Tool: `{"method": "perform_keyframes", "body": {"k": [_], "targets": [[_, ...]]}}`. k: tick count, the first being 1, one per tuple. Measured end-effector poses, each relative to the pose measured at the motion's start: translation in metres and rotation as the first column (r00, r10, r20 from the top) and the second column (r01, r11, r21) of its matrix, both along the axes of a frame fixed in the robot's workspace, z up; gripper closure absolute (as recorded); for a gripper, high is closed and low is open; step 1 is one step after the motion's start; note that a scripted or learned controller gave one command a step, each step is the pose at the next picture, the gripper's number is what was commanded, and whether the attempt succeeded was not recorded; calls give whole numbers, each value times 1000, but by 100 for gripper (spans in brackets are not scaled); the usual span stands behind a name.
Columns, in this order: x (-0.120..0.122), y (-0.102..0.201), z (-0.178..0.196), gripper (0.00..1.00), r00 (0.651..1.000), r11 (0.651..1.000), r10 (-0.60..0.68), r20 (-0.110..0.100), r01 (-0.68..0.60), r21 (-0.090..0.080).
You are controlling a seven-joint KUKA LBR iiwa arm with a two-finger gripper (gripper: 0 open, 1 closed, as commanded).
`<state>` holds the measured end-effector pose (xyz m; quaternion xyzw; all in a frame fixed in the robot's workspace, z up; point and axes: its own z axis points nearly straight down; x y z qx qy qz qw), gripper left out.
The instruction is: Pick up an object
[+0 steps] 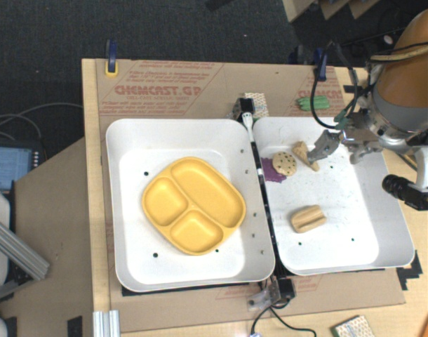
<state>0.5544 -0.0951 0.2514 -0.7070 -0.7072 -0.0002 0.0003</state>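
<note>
- The bench carries two white bins side by side: the left bin and the right bin.
- In the left bin lies a yellow divided tray, about in the middle of the bin floor, with three compartments and nothing in them.
- In the right bin I see three small things. A tan block lies near the middle of the bin floor. A round speckled piece on a purple base lies close to the bin's left wall, toward the far edge. A small tan piece lies just beside it, near the far-left corner.
- The gripper is over the far part of the right bin, just to the right of the small tan piece. It seems to touch this piece or to be very near; I cannot tell which.
- I cannot tell the state of the gripper, and no thing is visibly held.
- My judgement: the step in hand is the approach to a grasp, and nothing is picked up yet.
- The next move probably calls for placing the gripper around the small tan piece, closing on it, and then lifting straight up. The speckled piece is near, so it may be pushed.
</note>
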Motion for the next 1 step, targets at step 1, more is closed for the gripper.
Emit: {"method": "perform_keyframes", "body": {"k": [1], "targets": [[-33,-68,-140,0,1000,1000,-8,-12,8,0]]}}
